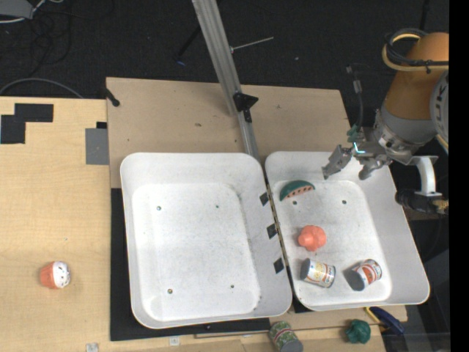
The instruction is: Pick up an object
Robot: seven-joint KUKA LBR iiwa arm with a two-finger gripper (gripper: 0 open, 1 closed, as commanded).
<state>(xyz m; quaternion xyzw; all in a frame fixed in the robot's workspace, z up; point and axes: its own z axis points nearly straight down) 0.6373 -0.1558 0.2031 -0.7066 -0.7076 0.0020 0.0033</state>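
Note:
The right bin holds a watermelon-slice toy near its back left, an orange-red round toy in the middle, and two small cans lying on their sides near the front: one with a yellow label and one with a red label. My gripper hangs over the bin's back edge, right of the watermelon slice, open, with nothing between its fingers.
The left bin lies beside the right one. A slanted metal rail runs from the back toward the bins' junction. Outside the bins lie an orange-white ball at far left, a dark can and a green object at the front.

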